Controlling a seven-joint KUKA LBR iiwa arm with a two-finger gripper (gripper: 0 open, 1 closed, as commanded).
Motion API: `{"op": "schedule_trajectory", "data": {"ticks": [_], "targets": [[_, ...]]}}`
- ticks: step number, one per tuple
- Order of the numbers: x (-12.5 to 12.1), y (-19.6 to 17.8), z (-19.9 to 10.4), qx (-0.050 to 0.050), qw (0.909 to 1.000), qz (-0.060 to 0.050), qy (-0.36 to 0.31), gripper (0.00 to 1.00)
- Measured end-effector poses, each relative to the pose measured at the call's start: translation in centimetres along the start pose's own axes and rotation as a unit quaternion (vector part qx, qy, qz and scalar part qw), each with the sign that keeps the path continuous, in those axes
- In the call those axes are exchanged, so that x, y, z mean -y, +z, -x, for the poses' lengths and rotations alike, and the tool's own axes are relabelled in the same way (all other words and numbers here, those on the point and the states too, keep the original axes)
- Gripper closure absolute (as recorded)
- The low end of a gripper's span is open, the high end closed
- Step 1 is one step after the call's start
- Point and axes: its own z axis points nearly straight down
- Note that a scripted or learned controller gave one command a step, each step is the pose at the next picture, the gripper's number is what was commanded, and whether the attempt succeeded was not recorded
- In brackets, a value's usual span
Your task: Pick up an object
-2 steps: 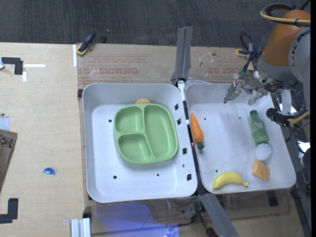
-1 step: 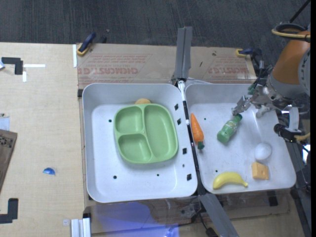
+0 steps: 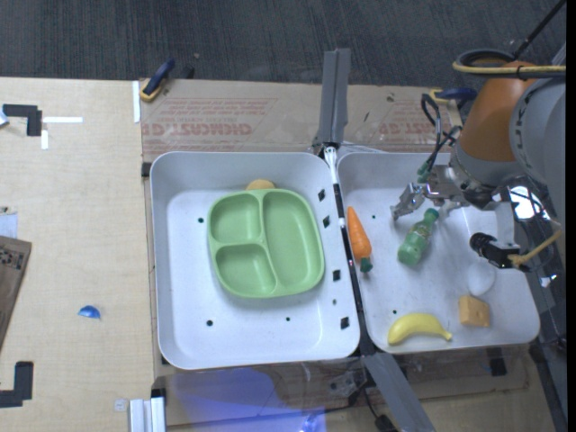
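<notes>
Quick rundown for you, using the green bottle [image 3: 415, 241] as the anchor since it sits closest to the action. It's lying on its side in the right bin [image 3: 504, 331], tilted so the cap end points up toward the gripper [image 3: 416, 198]. The gripper hangs just above and beside that cap end, at the end of the grey arm [image 3: 531, 124] with the orange band, which comes in from the right. You can see its metal fingers spread apart with nothing between them, so it's open and not holding anything. Whether a fingertip touches the bottle cap, I can't tell from this angle.

Left of the bottle, an orange carrot [image 3: 359, 237] lies along the bin's left wall, near the divider. Below the bottle, toward the front rim, there's a yellow banana [image 3: 418, 329]. Down and to the right of the bottle sits a tan, bread-like chunk [image 3: 474, 311], close to the banana but apart from it.

Well left of the bottle, in the left bin [image 3: 180, 331], you've got a green divided plate [image 3: 266, 242] with a small yellowish thing [image 3: 260, 185] peeking out behind its far edge.
</notes>
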Motion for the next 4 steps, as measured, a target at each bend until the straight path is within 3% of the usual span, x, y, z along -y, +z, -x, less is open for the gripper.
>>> {"op": "schedule_trajectory", "data": {"ticks": [1, 2, 3, 4], "targets": [[3.1, 0.1, -2.0, 0.0, 0.9986, -0.001, -0.053, 0.0], [3.1, -0.7, -1.9, 0.0, 0.9987, -0.001, -0.051, 1.0], [0.8, 0.1, -1.7, 0.0, 0.9994, 0.0, 0.035, 1.0], [0.1, -17.1, -5.9, 0.001, 1.0, -0.001, 0.001, 1.0]]}}
